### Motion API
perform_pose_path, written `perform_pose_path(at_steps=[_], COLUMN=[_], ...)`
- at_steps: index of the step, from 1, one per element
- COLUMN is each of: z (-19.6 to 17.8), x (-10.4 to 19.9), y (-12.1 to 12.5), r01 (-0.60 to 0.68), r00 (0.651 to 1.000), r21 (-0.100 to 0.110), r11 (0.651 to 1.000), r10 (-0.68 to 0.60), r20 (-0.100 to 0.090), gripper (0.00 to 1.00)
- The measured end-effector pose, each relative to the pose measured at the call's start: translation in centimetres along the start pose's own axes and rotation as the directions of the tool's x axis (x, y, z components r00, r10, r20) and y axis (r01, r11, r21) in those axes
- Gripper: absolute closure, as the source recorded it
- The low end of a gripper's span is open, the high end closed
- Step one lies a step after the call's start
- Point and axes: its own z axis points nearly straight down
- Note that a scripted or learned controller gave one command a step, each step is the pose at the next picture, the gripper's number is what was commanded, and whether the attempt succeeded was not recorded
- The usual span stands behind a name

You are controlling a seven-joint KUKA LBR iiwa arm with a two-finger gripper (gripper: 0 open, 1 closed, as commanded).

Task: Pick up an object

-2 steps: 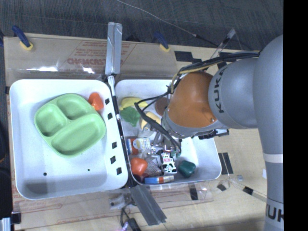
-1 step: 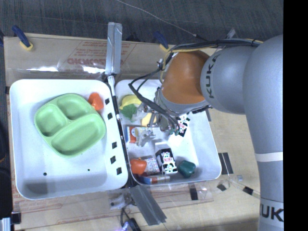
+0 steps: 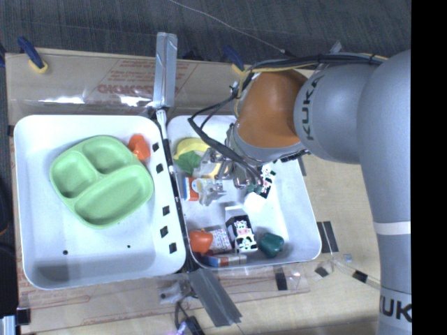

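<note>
White plastic makes up both shallow bins, which sit edge to edge on the bench. The left bin [image 3: 31,208] carries a pale green divided plate [image 3: 103,180] with three smooth, rounded wells, and a small orange object [image 3: 139,146] rests just beside the plate's upper right rim. The right bin [image 3: 297,218] is crowded. A yellow rounded piece [image 3: 188,146] lies against a leafy green one [image 3: 187,160] near its upper left corner; lower down sit an orange-red rounded item [image 3: 200,241], a small carton with a black-and-white cow pattern [image 3: 242,233], a dark green lump [image 3: 270,243] and a slim red-and-blue marker [image 3: 223,259] along the near wall. The grey arm [image 3: 363,96], with its glossy orange band [image 3: 269,110], reaches in from the right and hangs over the upper middle of this bin, hiding much of the floor there. Its gripper [image 3: 222,176] points down among the clutter (cables loop around the wrist), close to an orange-and-white packet [image 3: 193,187]; whether it is parted or closed on anything I cannot tell. A metal bar [image 3: 165,68] stands above the seam between the bins.
</note>
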Motion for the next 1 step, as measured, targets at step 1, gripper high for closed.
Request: perform_pose_path(at_steps=[1], z=[-1.01], x=[-0.08], y=[0.05], r01=[0.003], r00=[1.000], r21=[0.000], r11=[1.000], r10=[-0.003], r20=[0.002], gripper=[1.00])
